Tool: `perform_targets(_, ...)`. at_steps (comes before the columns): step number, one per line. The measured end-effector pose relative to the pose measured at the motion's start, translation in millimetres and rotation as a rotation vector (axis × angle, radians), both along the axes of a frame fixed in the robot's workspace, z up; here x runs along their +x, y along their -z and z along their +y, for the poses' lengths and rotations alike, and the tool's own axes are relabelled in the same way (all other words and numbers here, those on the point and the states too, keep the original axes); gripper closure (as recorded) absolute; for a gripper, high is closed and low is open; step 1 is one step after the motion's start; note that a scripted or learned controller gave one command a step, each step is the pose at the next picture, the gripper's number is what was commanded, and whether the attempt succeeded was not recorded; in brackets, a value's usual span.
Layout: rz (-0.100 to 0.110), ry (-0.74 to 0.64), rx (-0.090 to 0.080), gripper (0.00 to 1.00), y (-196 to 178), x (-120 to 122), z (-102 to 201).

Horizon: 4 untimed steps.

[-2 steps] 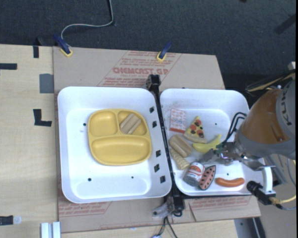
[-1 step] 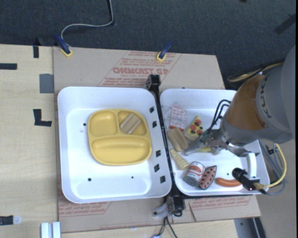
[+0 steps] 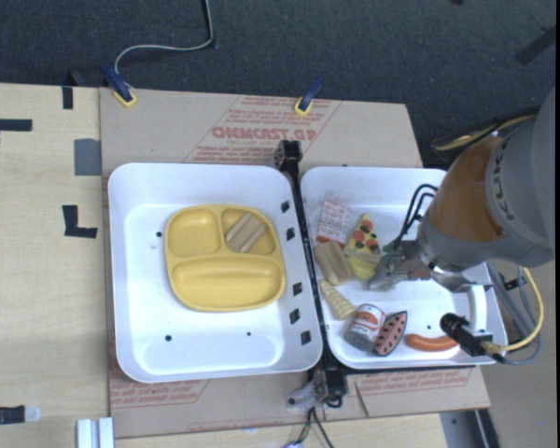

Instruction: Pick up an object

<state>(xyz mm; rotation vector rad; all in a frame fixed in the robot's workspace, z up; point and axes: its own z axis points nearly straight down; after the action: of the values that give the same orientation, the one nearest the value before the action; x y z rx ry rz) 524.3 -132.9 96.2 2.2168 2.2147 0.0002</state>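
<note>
So in the camera view we've got the arm coming in from 3 o'clock, with the gripper (image 3: 389, 273) low in the right bin (image 3: 429, 177). It sits just beside the toy food pile: a pizza slice (image 3: 364, 235) and a yellow piece (image 3: 362, 267) lie right at its 10 o'clock, almost touching the tip. We honestly can't tell how the fingers are set, or if anything's caught there; it's a dark blur.

The small can (image 3: 365, 323) lies at the gripper's 7 o'clock, and the sausage (image 3: 431, 343) at 5 o'clock, long axis running 9 to 3. We'd guess the yellow piece is the target, since it's nearest.

The left bin (image 3: 131, 278) has the yellow tray (image 3: 226, 283).
</note>
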Motion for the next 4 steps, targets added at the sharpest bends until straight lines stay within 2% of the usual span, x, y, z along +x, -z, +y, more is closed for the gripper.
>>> perform_targets(1, 0.0, 0.0, 0.0, 0.0, 0, 0, 0)
perform_targets(2, 0.0, -0.003, 0.003, 0.0, 10, 83, 27)
perform_targets(3, 0.001, -0.003, 0.0, 1.0, 0, 83, 26)
perform_targets(4, 0.001, -0.004, 0.0, 0.0, 0, 83, 26)
